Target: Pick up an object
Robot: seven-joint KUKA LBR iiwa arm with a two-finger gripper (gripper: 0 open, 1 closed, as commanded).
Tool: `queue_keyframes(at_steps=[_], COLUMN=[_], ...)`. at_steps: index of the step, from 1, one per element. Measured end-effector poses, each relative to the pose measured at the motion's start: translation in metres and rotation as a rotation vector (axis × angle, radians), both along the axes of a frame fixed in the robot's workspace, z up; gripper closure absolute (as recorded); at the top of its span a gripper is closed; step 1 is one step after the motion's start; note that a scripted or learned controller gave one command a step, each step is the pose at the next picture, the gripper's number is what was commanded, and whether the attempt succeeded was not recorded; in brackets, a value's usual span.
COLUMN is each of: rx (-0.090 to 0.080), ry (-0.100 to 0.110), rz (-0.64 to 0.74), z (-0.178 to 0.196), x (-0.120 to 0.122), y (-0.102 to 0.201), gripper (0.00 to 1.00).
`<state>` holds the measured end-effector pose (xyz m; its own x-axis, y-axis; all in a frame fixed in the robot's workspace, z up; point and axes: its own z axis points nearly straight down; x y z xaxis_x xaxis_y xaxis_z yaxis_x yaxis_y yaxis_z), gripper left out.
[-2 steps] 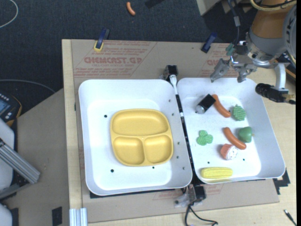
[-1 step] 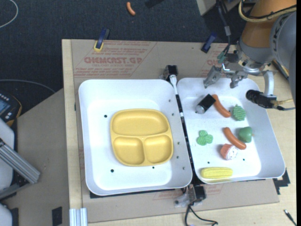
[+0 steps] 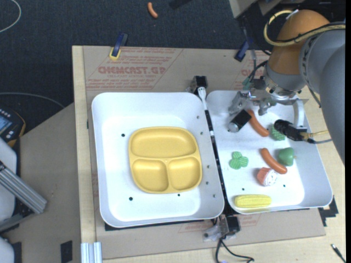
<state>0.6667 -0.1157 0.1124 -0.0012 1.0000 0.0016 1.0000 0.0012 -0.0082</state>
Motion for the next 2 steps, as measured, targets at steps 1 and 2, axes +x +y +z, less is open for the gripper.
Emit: queue_keyframes(at_steps=[1,2], rx=[-0.001,-0.002], ry=[-0.004,-0.008], rz=[0.001,0.001], z=[-0.029,-0.016], x=[0.0,0.001], y=[0.001,0.001], gripper=[0.0,1.0])
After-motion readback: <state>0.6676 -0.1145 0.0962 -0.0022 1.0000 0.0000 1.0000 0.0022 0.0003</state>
